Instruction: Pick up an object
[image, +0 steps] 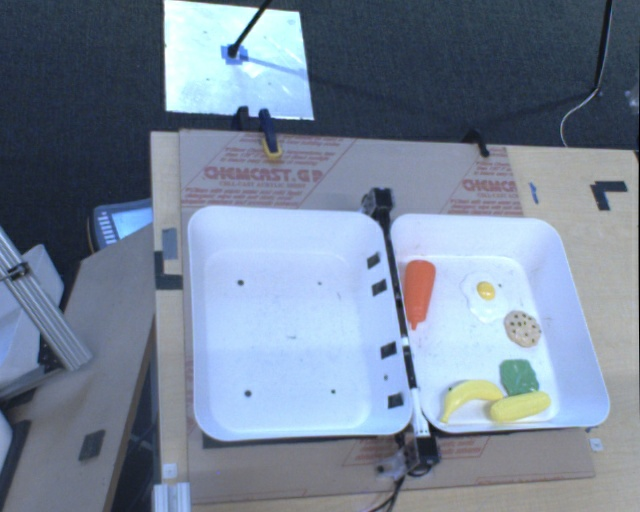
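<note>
the carrot (417, 291) lies lengthwise in the right bin (570, 300), narrow tip pointing toward the camera.

Two bins, both plain white: left bin (290, 330) w/ few small dark dots on its floor, right bin (560, 300) same white. Carrot (418, 290) is orange-red. Fried egg (484, 296) is white w/ yellow yolk. Cookie (521, 327) is tan w/ darker specks. Green piece (519, 375) is dark green. Banana (468, 396) is yellow; other long fruit (519, 405) also yellow. Board (330, 170) under bins is light brown w/ red-brown print. Clips (385, 290) betw. bins are black. Floor (80, 100) is dark blue-black.
</note>
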